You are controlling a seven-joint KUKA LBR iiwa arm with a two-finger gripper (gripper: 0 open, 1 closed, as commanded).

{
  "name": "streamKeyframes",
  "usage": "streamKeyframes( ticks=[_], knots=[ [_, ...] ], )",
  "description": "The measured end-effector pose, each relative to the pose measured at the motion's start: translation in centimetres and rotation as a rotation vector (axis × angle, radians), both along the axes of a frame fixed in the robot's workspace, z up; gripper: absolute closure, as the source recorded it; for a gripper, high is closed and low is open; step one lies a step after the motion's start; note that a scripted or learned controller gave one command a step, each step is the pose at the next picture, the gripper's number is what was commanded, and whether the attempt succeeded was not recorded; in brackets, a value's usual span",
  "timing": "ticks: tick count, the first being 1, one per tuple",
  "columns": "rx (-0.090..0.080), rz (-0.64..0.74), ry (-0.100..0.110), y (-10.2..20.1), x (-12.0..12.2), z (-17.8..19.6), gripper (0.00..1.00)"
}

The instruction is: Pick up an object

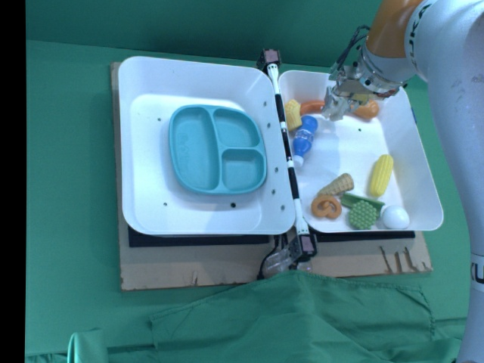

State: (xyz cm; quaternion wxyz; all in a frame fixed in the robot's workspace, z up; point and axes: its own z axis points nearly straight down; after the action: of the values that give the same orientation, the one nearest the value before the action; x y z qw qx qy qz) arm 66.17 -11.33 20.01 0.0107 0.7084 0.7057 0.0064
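Gripper (335, 112) low over the right bin's (423, 165) 12 o'clock edge, above an orange piece (311, 107); its grip state cannot be told

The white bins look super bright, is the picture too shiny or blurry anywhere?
In the camera view, the right bin glares almost pure white on its floor, the pincer looks slightly smeared and casts a faint shadow, while the teal plate in the left bin stays crisp.

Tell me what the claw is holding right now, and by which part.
Cannot be told. The claw sits low over the orange toy at the right bin's far end, hiding any grip.
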Motion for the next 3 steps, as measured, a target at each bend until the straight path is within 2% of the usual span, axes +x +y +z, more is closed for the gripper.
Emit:
streamKeyframes(
  ticks=[1, 2, 3],
  knots=[
    [-0.001, 0.0, 0.002, 0.0, 0.0, -0.1, 0.0],
    [-0.003, -0.003, -0.006, -0.1, 0.1, 1.3, 1.0],
    [-0.004, -0.003, -0.005, -0.1, 0.1, 1.3, 0.0]
  ],
)
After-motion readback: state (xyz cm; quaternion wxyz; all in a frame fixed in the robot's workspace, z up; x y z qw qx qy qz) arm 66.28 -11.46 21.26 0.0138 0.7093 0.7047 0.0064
